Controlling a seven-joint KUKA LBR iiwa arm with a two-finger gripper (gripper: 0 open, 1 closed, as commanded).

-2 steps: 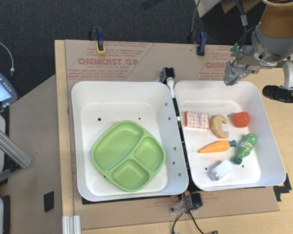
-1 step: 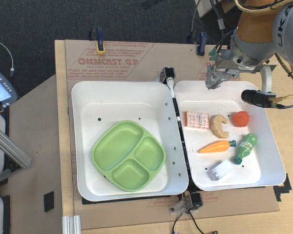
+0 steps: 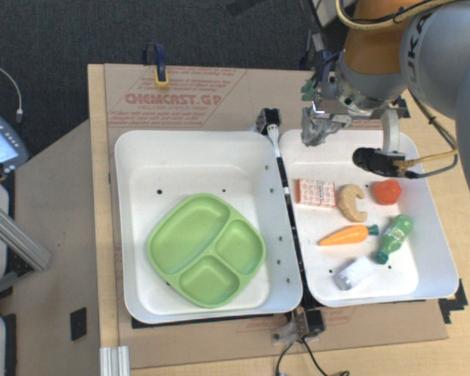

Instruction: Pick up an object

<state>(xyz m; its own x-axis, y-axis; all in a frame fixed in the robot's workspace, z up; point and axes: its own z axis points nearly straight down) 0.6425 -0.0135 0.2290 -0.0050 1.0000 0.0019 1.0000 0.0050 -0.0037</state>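
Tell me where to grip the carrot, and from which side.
Grip the carrot across its thick middle, coming straight down from above. It lies flat, pointing left-right, so the fingers should close across its narrow width. The croissant and bottle sit close, so probably avoid the green-tipped end.

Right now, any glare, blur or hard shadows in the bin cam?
Camera view: even, soft light, no glare on the shallow white right bin; the green divided plastic plate and the orange toy carrot are sharp, with faint shadows; the grey arm's end effector is slightly soft and dark beneath.
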